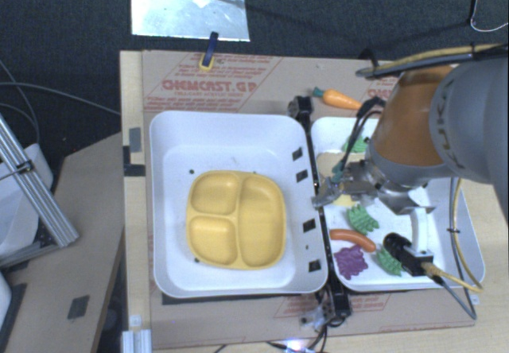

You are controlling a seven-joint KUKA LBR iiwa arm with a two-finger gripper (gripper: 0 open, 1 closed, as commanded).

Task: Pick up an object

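Observation:
The right white bin [469, 252] holds several toy foods: a green leafy piece [363, 219], an orange-red sausage [352, 238], a purple grape bunch [350, 261], a second green piece [388, 262] and a small yellow piece [344, 201]. My gripper [328, 194] hangs low over that bin's left edge, beside the yellow piece and just above the leafy one. The grey arm with its orange band [409, 125] covers the bin's upper part. Nothing shows between the fingers.
The left white bin [171, 145] carries a yellow divided plate [237, 219]. An orange carrot [338, 98] lies on the cardboard behind the right bin. A black divider with clips [314, 184] runs between the bins. A blue and yellow tool [209, 52] lies at the back.

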